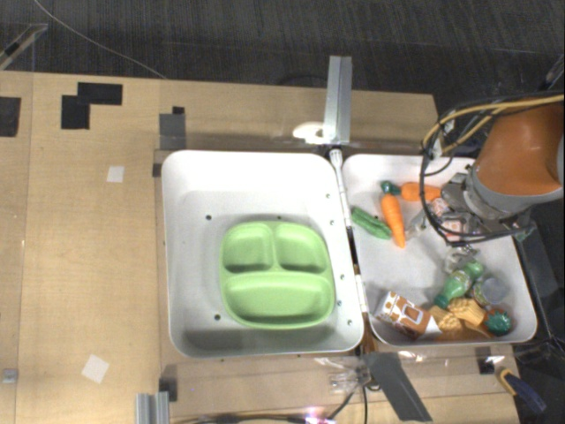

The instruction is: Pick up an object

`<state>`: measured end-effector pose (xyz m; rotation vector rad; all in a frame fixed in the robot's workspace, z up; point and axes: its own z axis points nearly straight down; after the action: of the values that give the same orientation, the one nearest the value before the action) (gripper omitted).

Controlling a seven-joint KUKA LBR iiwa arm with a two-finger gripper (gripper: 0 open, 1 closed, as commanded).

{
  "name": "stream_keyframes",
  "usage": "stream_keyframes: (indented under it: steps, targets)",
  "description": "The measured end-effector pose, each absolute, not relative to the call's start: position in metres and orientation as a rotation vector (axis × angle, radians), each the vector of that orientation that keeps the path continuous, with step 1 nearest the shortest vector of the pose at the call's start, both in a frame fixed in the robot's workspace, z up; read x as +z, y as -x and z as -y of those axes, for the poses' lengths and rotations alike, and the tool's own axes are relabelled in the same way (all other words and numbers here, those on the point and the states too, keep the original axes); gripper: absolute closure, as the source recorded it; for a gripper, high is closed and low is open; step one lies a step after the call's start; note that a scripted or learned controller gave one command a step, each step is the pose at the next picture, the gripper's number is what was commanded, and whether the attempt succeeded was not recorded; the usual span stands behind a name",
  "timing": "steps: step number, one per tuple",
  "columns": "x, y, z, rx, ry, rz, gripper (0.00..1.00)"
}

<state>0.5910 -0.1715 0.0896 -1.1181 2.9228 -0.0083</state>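
- We see the hand (461,253) low over the right bin (521,276), its tips blurred; we cannot tell its state.
- Toys (463,303) crowd the near corner, partly hidden.

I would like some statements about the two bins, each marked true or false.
1. The green tray lies in the left bin. True.
2. The carrot lies in the left bin. False: it is in the right bin.
3. The arm is above the right bin. True.
4. The green tray has one compartment. False: it has three.
5. A green pod lies beside the carrot. True.
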Motion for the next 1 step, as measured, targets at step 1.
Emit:
stream_keyframes:
  steps: [1]
  targets:
    - [0.0902,-0.592,0.1237,-0.008,0.884,-3.0,0.0]
